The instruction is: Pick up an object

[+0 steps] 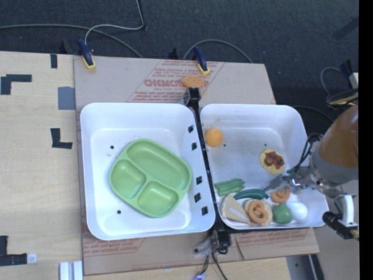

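My gripper point(284, 182) sits low over the near right part of the right bin point(250, 112); whether my fingers are parted or closed I cannot tell, the metal tip being too small and blurred, and no item is seen between them. Just beside the tip lies a small orange ring-shaped piece point(280, 195), glossy. Beyond it toward the near wall rest a white egg-shaped item point(298, 210) and a round green one point(282, 214), touching each other. Left of these is a larger orange ring, pretzel-like point(259, 211), against a pale wedge point(235, 210). Above that, a dark green strip point(250, 194) and a knobbly green pod-shaped piece point(229, 186). Farther into the right bin, a round yellow tart with a red centre point(272, 160), and near the dividing wall a smooth orange ball point(214, 137). The left bin point(96, 121) holds a matte green compartment plate point(150, 177), rounded at its corners. Both bins stand on a brown cardboard sheet point(140, 77).
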{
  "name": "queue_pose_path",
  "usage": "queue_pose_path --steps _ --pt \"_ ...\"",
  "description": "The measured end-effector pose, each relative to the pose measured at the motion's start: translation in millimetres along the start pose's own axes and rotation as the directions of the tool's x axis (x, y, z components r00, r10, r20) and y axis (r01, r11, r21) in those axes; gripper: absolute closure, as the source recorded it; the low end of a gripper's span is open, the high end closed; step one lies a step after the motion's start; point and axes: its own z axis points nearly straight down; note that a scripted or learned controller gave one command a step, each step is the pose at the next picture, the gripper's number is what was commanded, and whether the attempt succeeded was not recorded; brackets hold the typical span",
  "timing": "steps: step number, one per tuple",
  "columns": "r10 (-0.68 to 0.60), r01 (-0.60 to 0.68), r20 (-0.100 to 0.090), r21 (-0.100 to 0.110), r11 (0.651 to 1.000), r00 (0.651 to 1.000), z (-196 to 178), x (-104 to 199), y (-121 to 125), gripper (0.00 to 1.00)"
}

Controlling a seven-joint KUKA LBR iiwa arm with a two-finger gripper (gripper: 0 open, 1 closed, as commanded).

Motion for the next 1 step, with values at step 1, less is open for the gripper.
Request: queue_pose_path --steps 1 --pt "0.000 0.000 0.002 -0.005 1.000 1.000 -11.8 -0.7 2.1 1.00"
